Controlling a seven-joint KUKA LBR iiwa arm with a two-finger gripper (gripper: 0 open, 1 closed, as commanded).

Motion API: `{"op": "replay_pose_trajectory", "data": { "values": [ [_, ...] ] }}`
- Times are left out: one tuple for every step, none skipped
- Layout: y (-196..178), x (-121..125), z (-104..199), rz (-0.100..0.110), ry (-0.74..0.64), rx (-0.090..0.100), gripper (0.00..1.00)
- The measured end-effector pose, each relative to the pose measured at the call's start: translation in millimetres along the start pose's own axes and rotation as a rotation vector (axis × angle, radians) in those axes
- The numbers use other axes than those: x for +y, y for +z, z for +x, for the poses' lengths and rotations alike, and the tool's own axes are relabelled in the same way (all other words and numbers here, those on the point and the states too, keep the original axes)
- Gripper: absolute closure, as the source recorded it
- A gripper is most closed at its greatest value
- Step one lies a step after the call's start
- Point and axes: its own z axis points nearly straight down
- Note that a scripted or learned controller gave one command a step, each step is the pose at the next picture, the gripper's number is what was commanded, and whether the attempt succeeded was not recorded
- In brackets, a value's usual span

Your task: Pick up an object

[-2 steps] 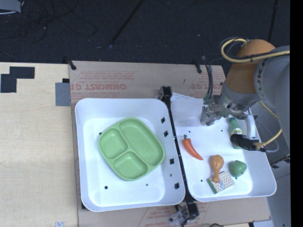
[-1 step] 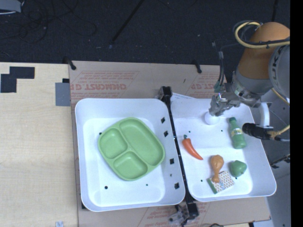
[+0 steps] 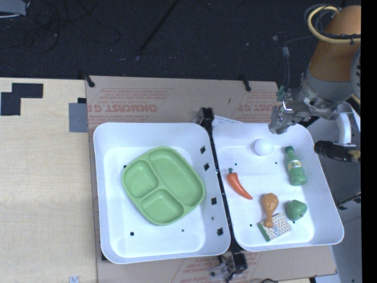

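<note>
Pincer [image 3: 281, 124] poised over right bin's [image 3: 330, 217] far rim, jaw state impossible to tell. Might nudge white ball [image 3: 263, 147] rolling away.

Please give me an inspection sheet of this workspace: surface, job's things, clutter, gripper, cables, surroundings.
Surface: two shallow white bins on brown cardboard.
Job's things: in the right bin, white ball, green bottle, orange chili pepper, tan drumstick, green pepper, small card.
Clutter: green divided plate in the left bin.
Gripper: gripper above the right bin's far edge, holding nothing.
Cables: yellow hose at the arm.
Surroundings: dark floor.
</note>
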Motion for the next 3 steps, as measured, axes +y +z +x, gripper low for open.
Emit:
{"op": "replay_pose_trajectory", "data": {
  "values": [
    [15.3, -24.8, 46.3, 0.004, 0.001, 0.000, 1.00],
    [10.0, -53.2, 85.7, 0.004, 0.001, 0.001, 1.00],
    [14.1, -69.5, 125.1, 0.005, -0.001, 0.001, 1.00]
  ]
}}
